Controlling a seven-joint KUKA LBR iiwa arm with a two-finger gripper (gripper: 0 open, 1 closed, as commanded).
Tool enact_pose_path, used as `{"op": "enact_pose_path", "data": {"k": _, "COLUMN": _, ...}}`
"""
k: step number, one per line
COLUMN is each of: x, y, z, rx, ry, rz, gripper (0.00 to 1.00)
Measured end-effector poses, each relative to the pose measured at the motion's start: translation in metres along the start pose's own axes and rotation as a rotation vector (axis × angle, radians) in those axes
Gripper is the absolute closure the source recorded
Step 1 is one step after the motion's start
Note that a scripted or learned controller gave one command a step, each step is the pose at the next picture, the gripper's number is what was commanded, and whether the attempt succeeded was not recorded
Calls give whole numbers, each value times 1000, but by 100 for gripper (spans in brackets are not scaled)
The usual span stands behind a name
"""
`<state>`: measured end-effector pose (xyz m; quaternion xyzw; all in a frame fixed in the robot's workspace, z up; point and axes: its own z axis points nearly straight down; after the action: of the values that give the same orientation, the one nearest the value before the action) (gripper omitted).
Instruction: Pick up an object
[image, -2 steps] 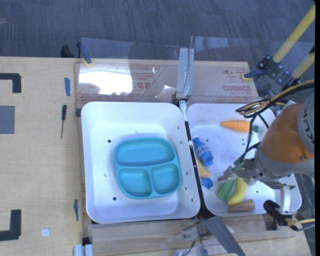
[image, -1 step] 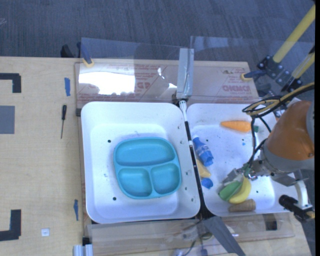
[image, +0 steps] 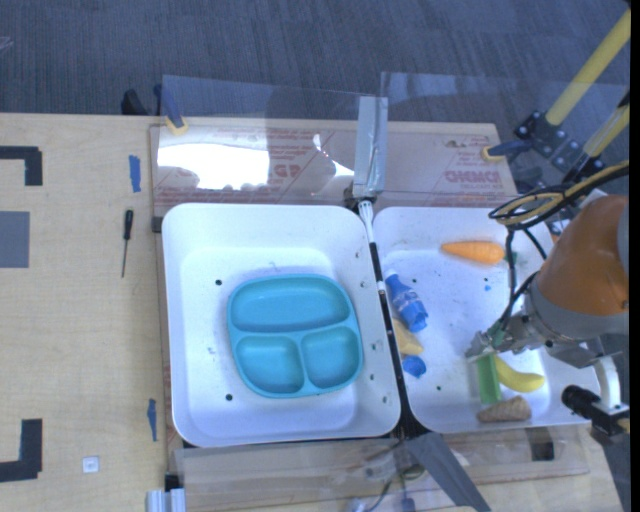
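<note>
My pincer (image: 487, 345) is low in the right bin (image: 440, 400), near its front right corner, just above the top end of a green stick (image: 487, 380). Whether it is open or closed: cannot tell, my wrist and cables cover it. Nothing is visibly gripped.

Contents of the right bin:
- green stick, upright along the bin's depth, close to the front edge
- banana (image: 522, 378), just beside the stick on its right
- brown lump (image: 505, 409), at the front edge, touching or nearly touching the stick's lower end
- carrot (image: 473, 252), near the back edge, well apart from my pincer
- blue bottle (image: 407, 301), against the left wall, with a small yellow piece (image: 408, 344) and a small blue piece (image: 414, 367) in front of it

The left bin (image: 190, 250) carries a turquoise divided plate (image: 294, 333) in its middle; no loose objects on it that I can make out.

Progress, as judged: approach done, descent apparently at or near grasp height. The likely target is the green stick, or possibly the banana; I cannot say which. No object is lifted yet. Remaining: a secure grip and a lift clear of the bin floor.

Risk: stick, banana and lump lie crowded together, so a grip may catch two or slip.
</note>
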<state>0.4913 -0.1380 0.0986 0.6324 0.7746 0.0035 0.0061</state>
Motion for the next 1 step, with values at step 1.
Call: {"op": "enact_pose_path", "data": {"k": 1, "x": -84, "y": -5, "z": 12, "rx": 9, "ry": 0, "rz": 51, "gripper": 100}}
